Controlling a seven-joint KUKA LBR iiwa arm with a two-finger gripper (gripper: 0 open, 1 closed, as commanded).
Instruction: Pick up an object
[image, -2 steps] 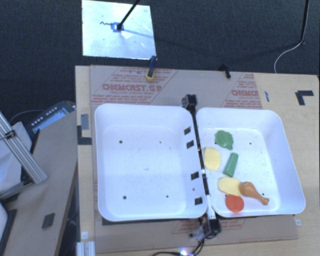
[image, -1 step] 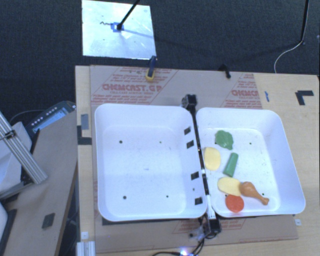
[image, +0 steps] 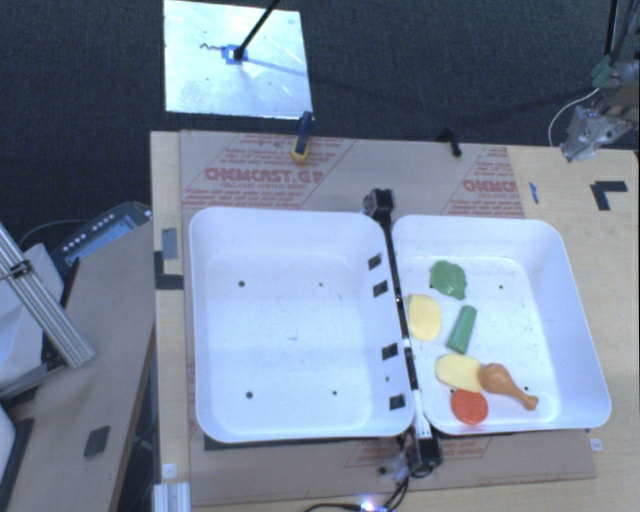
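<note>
From above, the bench (image: 170, 330) carries two white bins side by side. The right bin (image: 575, 300) holds six pieces in its left half: a green leafy piece (image: 449, 279) farthest back, a pale yellow piece (image: 424, 317) just left of a green cylinder (image: 461, 329), and nearer, a yellow piece (image: 458, 373) touching a brown drumstick (image: 505, 386), with a red round piece (image: 469, 407) nearest. The left bin (image: 290, 330) sits beside it. The gripper (image: 592, 130) hangs at the far right, well apart from the bins; whether its jaws are released or clenched cannot be told.
</note>
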